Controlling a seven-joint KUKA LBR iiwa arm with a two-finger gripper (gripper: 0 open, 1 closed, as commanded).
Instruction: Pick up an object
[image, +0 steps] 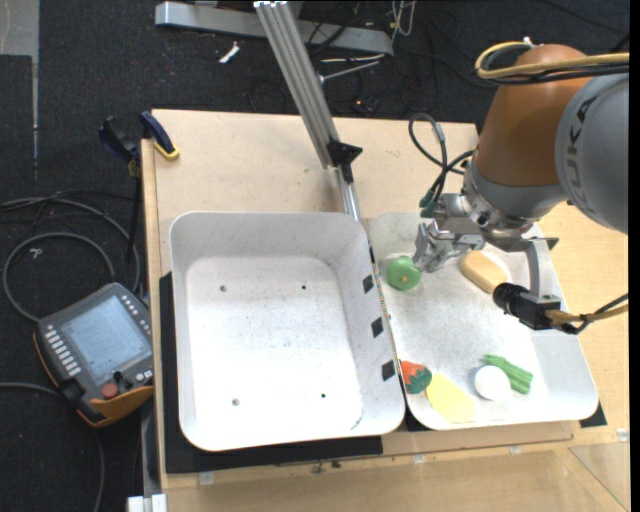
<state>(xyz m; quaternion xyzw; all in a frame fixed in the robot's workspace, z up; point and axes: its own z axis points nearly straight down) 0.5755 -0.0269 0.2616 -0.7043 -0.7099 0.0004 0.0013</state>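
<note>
The arm reaches in over the right bin (560, 385), its gripper (428, 252) lowered near that bin's far left corner. Just beside the fingertips, on their left, lies a green ball-like object (403, 273) — pale green, rounded, with a lighter patch on top. Being near-round, it shows no clear long axis or heading. It rests on the bin floor close to the wall shared with the left bin (200, 300). Whether the claw is spread or pressed together cannot be told; the green object sits at the tips, not visibly between them.

Other contents, placed relative to the green object: a tan block (484, 270) lies to its right, partly under the wrist, its long axis running from upper left to lower right. Toward the near edge lie a red-and-green piece (415, 377) against the shared wall, a yellow oval (450, 399), a white round object (491, 383) and a green leafy piece (510, 371) — the last two touching.
</note>
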